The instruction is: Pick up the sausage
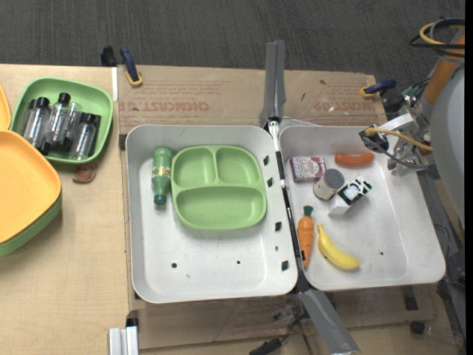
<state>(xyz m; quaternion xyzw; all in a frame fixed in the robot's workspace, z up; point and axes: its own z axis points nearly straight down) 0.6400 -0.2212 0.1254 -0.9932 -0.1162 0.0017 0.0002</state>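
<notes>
The sausage (355, 158) is a short orange-red piece lying flat near the far wall of the right bin (399, 265). It lies apart from the other items. My gripper (401, 156) hangs at the right bin's far right side, just to the right of the sausage and a little above the bin floor. Nothing shows held in it. The grey arm with its orange band (446, 72) rises at the view's right edge.
The right bin also holds a pink packet (307, 168), a grey can (329, 183), a black-and-white block (355, 192), a carrot (305, 231) and a banana (337, 251). The left bin holds a green divided plate (219, 186) and a green bottle (161, 174).
</notes>
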